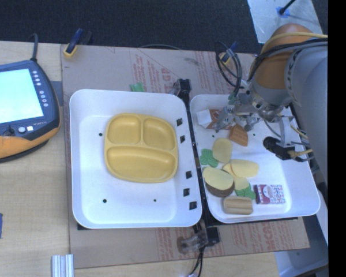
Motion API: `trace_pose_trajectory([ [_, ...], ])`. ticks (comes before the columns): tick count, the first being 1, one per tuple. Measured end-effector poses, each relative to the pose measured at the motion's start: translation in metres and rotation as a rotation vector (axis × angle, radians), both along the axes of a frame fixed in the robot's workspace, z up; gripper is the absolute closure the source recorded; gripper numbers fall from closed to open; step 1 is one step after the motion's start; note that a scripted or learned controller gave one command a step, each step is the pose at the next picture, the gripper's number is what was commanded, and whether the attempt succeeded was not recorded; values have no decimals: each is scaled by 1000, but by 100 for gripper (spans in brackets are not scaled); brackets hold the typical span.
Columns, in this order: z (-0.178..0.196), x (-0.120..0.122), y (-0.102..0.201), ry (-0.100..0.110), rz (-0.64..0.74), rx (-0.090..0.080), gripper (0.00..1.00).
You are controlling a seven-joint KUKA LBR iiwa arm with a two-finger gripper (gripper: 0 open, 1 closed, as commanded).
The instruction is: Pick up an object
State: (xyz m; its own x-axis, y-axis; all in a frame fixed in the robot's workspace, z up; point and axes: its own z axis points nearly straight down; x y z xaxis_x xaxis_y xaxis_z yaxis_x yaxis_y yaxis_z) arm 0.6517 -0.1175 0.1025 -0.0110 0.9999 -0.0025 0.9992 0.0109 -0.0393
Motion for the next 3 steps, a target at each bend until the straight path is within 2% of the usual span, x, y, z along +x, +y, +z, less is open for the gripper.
trace_pose_trajectory([
  [1, -3, -75, 0, -56, -5, -5, 0],
  [2, 9, -72, -5, -59, -8, -10, 100],
  [3, 8, -73, -4, -56, -7, -10, 0],
])
